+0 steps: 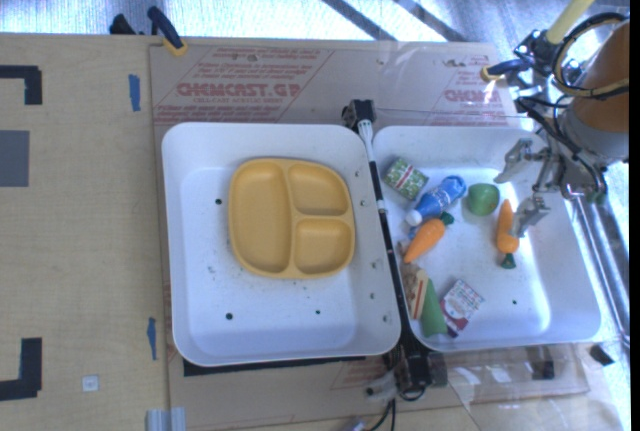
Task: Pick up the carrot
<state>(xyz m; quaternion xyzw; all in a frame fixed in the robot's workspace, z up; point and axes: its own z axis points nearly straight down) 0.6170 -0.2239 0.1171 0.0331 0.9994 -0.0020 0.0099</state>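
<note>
Camera view, nearest the bottom edge: a small red-and-white packet lies in the right white bin, beside a green wedge-shaped item. Farther up, 2 orange carrots rest apart: 1 tilted carrot with a green top near the divider, 1 upright carrot toward the right. The grey two-finger gripper hangs spread wide just above the upright carrot, gripping nothing. The yellow 3-compartment plastic plate sits in the left white bin.

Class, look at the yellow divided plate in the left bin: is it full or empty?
Empty. The yellow plate shows three bare compartments.
</note>
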